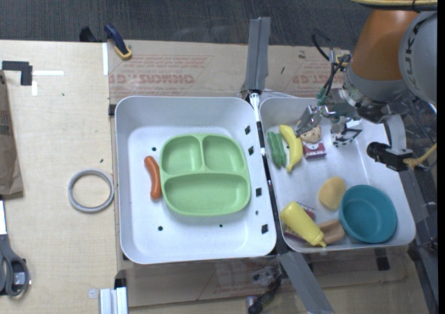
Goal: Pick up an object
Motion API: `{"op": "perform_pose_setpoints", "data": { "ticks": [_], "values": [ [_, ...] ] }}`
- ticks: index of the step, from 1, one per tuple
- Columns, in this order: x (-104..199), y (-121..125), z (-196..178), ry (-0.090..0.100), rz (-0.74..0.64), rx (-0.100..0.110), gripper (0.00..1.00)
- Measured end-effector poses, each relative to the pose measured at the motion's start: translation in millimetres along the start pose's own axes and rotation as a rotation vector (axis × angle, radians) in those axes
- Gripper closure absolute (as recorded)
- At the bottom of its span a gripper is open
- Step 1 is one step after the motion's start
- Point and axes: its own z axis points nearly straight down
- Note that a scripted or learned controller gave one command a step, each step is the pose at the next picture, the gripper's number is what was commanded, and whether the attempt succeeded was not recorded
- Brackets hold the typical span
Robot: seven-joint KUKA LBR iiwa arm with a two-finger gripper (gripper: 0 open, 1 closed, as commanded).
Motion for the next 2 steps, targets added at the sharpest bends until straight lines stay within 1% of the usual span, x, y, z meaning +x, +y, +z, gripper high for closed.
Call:
{"op": "perform_pose_setpoints", "data": {
  "ticks": [1,2],
  "values": [
    [-14.0,30.0,82.6,-0.004,-0.132,-0.017,0.00],
    [-18.1,39.7,90.1,-0.003,-0.010,-0.016,0.00]
  ]
}}
